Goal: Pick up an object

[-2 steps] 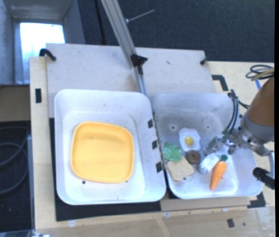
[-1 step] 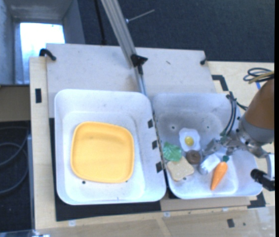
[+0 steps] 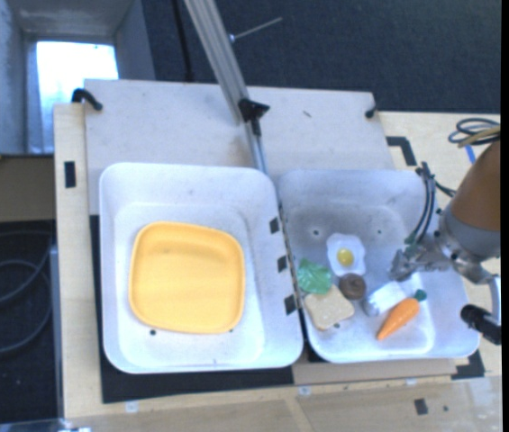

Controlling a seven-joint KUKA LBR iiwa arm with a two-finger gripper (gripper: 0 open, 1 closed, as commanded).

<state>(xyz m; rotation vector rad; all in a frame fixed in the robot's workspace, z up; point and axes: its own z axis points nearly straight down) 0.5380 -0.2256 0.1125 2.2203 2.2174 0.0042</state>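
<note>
Two white bins: left bin (image 3: 114,205), right bin (image 3: 326,192). Yellow-orange plate (image 3: 186,277) in the left one. Right one: white egg (image 3: 346,255) with yellow yolk, green leafy piece (image 3: 313,278), dark brown round piece (image 3: 353,286), tan bread slice (image 3: 329,310), orange carrot (image 3: 397,319) with green tip. Arm (image 3: 477,207) grey with orange band. Worktop (image 3: 236,133) pale beige.

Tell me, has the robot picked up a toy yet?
Not yet. Every toy lies in the right bin: the fried egg, carrot, toast, green leaf and brown cookie. The claw hangs low above that bin, near the carrot. Grabbing and lifting something remain to do.
</note>
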